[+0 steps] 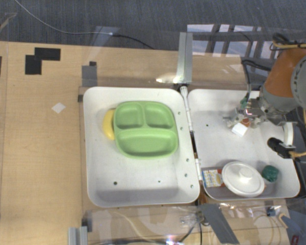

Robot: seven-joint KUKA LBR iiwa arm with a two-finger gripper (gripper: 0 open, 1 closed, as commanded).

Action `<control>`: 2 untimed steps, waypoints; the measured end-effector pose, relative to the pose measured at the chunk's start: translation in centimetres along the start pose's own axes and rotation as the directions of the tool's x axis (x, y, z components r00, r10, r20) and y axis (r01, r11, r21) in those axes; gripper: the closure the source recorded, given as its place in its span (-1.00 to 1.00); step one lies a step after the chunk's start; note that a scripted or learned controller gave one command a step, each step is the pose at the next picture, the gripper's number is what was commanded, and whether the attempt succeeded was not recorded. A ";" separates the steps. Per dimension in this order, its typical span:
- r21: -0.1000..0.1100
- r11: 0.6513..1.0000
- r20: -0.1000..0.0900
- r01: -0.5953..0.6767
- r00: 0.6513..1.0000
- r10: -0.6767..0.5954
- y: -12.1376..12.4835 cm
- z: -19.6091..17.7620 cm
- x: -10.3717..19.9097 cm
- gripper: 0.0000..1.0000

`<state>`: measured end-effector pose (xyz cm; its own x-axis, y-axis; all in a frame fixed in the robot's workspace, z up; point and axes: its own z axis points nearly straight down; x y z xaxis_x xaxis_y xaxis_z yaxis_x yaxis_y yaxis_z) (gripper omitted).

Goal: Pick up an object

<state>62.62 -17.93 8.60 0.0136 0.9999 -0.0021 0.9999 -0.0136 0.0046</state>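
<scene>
My gripper (246,114) hangs over the upper right part of the right bin (214,142), below the grey arm with its orange band (283,75). A small white block (239,129) lies just below and left of the gripper's tip, very close to it. I cannot tell whether they touch. Lower in the same bin sit a round white bowl (243,178), a small dark green object (270,173) and a flat printed packet (210,178).
The left bin (137,188) holds a green divided plate (145,128) with a yellow object (108,124) poking out from under its left edge. A metal divider (189,131) runs between the bins. Cables and a black clip (279,148) hang beside the arm on the right.
</scene>
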 end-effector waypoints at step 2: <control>-0.011 1.000 0.005 0.029 1.000 -0.029 3.6 -1.6 -1.7 1.00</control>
<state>66.22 -19.72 10.24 -0.0154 0.9999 -0.0071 0.9998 0.0155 0.0159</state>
